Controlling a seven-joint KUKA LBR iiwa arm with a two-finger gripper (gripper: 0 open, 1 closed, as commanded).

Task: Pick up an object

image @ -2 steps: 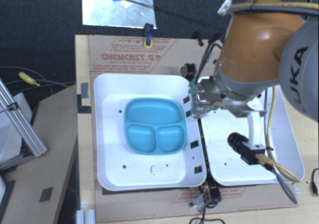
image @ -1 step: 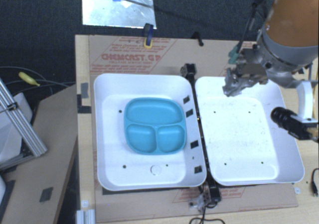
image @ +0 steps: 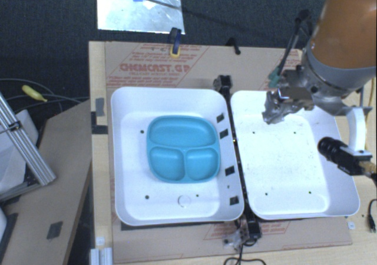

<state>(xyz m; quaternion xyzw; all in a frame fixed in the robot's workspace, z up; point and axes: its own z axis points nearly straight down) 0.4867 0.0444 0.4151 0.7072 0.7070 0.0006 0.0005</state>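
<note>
Camera view, pincer above right bin

The blue divided plate takes up the left bin's middle. The right bin's floor lies bare under the arm.

Blue 3-compartment tray lies flat, ctr of left bin.

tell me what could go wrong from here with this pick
1. The tool hangs over the right bin, while the blue tray lies in the left bin; closing here would probably grab nothing.
2. Crossing over low, it could clip the rims where the bins meet.
</note>
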